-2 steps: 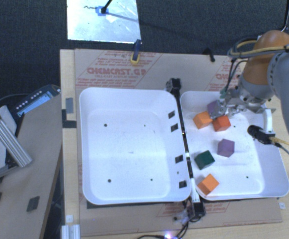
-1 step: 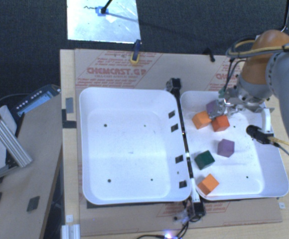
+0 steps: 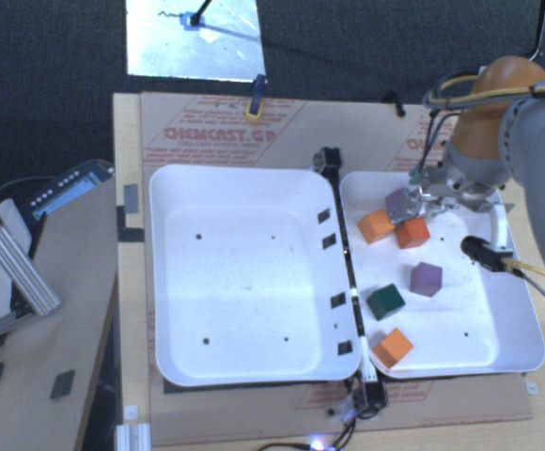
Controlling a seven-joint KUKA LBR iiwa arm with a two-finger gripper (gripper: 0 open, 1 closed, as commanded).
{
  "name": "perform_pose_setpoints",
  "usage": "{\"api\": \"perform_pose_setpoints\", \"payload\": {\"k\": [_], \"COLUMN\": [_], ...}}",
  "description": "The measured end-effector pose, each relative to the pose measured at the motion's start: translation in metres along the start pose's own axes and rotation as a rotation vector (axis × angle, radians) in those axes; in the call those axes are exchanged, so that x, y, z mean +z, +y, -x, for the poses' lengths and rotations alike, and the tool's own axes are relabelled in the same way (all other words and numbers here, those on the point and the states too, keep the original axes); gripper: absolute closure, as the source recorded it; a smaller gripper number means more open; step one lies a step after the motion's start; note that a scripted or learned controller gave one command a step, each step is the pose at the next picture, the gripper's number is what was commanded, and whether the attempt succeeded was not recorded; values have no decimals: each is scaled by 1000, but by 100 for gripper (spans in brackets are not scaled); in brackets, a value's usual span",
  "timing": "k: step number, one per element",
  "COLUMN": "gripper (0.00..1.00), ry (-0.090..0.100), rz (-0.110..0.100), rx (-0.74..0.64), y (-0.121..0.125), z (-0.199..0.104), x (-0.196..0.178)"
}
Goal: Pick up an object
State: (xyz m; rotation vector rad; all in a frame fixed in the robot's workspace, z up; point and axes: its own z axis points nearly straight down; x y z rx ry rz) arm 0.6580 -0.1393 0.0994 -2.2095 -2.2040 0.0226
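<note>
Gripper (image 3: pixel 421 200) low in the right bin (image 3: pixel 526 332), far end; fingers too blurred and hidden by the wrist to tell opening or hold. Left to right from the divider (image 3: pixel 346 266) between bins: left bin (image 3: pixel 174 280) wide bare floor; orange cube (image 3: pixel 376 225) near divider; purple cube (image 3: pixel 397 202) partly hidden at the gripper; red-orange cube (image 3: pixel 412 233) just below it. Green cube (image 3: pixel 384 301), orange cube at near rim (image 3: pixel 393 347), purple cube mid-floor (image 3: pixel 426 279). Right half has open floor.
</note>
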Motion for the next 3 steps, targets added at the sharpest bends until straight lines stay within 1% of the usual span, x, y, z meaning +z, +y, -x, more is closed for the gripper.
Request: {"api": "perform_pose_setpoints", "payload": {"k": [2,3], "gripper": [100,100], "ry": [-5,-4], "rz": [-3,37], "rx": [1,-13], "y": [2,11], "z": [-10,-75], "x": [0,-93]}}
